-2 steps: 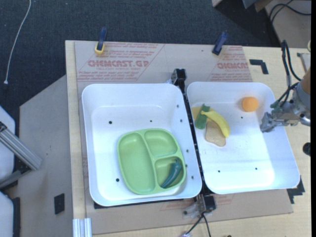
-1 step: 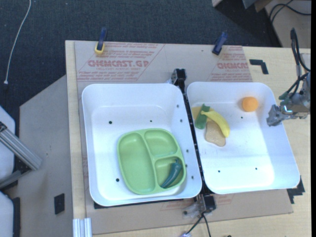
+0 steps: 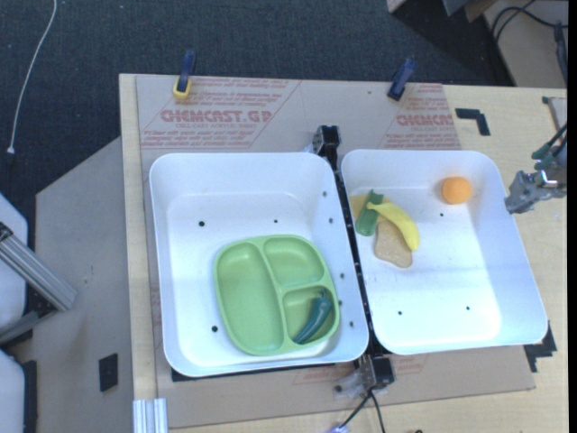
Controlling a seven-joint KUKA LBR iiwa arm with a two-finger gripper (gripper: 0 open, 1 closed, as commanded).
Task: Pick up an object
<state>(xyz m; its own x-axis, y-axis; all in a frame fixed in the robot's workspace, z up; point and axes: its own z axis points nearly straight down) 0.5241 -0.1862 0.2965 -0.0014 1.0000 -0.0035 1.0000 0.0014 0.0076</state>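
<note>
An orange ball (image 3: 456, 190) lies at the far right of the right bin (image 3: 451, 327). Near that bin's left wall a yellow banana (image 3: 401, 223) rests on a tan flat piece (image 3: 392, 245), with a small green piece (image 3: 368, 217) beside them. The left bin (image 3: 189, 192) holds a green divided plate (image 3: 261, 296), and a dark green pepper (image 3: 312, 318) lies in the plate's lower right compartment. My gripper (image 3: 530, 190) shows at the right edge of the view, just outside the right bin's right wall and right of the ball, with nothing visibly held.
Both bins sit on a cardboard sheet (image 3: 297, 106) held by a yellow-and-blue clamp (image 3: 184, 76) and a blue clamp (image 3: 401, 79) at the back. A black bracket (image 3: 326, 139) sits between the bins at the back. A metal rail (image 3: 32, 264) lies at far left.
</note>
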